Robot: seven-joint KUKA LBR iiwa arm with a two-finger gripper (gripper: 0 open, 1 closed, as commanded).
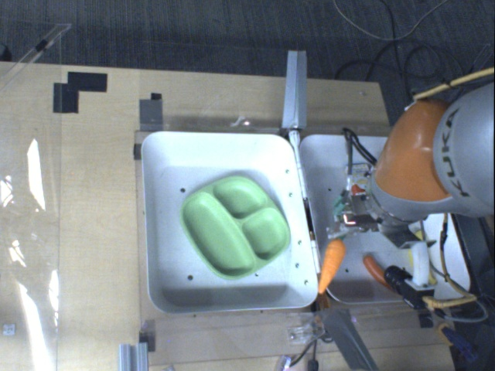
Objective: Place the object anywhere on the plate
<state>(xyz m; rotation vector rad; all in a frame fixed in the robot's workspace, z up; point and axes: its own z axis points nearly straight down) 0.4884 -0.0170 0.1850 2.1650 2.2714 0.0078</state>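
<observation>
Camera view shows an orange carrot (331,263) lying at a slant on the divide between the 2 bins, its thick top pointing up toward the gripper and its narrow tip pointing down toward the near rim; it sits just right of the left bin's (158,230) right wall, at the left edge of the right bin (321,157); its upper end lies directly below the gripper (349,221), and from above I cannot tell whether the 2 touch; whether the gripper's jaws stand apart or together also cannot be told, because the wrist and its wiring cover them.

The green plate (234,225), with 3 compartments, rests in the middle of the left bin, turned at an angle, well apart from the carrot; nothing lies on it.

The grey arm with its orange band (412,157) reaches in from the right and hangs over the right bin, hiding much of that bin's floor; a second orange-red object (374,267) lies in the right bin, near the carrot and to its right, partly under a dark part of the rig; both bins sit on a pale wooden bench (77,230).
</observation>
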